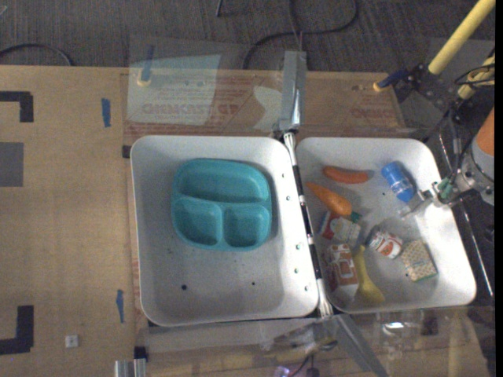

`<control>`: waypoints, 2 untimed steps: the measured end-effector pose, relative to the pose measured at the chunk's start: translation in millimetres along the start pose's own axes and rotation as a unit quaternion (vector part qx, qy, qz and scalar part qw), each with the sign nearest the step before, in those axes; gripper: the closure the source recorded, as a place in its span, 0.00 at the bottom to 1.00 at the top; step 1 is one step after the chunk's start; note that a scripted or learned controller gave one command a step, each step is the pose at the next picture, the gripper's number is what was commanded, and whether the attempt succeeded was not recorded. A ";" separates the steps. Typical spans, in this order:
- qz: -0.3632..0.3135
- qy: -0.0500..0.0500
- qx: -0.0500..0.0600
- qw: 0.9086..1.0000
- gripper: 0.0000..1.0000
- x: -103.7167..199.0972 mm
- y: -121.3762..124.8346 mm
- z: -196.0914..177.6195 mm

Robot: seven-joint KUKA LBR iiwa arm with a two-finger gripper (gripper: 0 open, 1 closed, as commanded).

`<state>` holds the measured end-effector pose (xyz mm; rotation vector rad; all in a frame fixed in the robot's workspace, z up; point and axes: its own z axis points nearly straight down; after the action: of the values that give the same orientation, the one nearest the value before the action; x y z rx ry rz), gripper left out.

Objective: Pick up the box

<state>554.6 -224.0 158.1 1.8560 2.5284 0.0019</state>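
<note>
Now the right bin (454, 285) is holding the box (341, 267), a carrot (330, 199) and a can (398, 181) (tool (440, 191) grip unclear); a teal tray (223, 203) is sitting in the left bin (157, 289).

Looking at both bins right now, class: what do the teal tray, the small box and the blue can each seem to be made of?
Tray: seemingly moulded plastic, matte teal, one colour throughout, with rounded compartment walls.
Box: probably printed cardboard; flat faces, square edges, pale pattern.
Can: a blue cylinder with a pale end; metal or plastic, too small to tell.
</note>
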 end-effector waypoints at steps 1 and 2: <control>0.002 -0.001 -0.001 1.000 0.00 -5.7 60.9 71.4; 0.001 -0.004 -0.004 1.000 1.00 -7.1 63.0 58.5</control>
<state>617.1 -212.0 99.9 1.8510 2.5174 0.0046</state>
